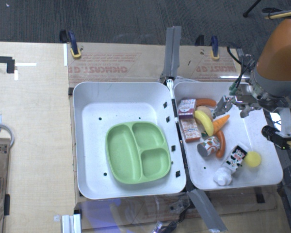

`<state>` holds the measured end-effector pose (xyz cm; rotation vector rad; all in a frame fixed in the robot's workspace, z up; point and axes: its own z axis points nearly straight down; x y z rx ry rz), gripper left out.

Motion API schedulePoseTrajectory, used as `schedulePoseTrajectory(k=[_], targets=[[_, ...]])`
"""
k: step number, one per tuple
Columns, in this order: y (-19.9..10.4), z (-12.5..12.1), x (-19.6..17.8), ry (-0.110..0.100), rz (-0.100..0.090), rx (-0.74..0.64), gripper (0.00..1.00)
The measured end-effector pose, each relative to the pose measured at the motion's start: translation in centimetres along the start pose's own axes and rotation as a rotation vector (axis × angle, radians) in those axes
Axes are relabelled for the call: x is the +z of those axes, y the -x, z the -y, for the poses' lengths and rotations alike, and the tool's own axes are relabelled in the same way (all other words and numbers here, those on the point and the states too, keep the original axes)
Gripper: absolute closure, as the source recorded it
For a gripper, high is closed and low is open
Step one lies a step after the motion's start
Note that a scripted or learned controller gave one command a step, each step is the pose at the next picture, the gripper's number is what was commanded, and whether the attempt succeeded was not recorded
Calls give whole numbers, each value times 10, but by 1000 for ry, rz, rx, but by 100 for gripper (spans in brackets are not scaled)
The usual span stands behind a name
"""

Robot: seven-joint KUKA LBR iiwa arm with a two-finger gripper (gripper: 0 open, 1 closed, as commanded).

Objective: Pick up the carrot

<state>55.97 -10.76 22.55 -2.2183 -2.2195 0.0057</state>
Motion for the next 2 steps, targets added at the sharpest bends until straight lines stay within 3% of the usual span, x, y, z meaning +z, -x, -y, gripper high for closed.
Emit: schedulePoseTrajectory(k=[1, 2], targets=[[29, -13, 96, 2, 0, -62, 0], [75, -60, 134, 4, 1, -8, 0]])
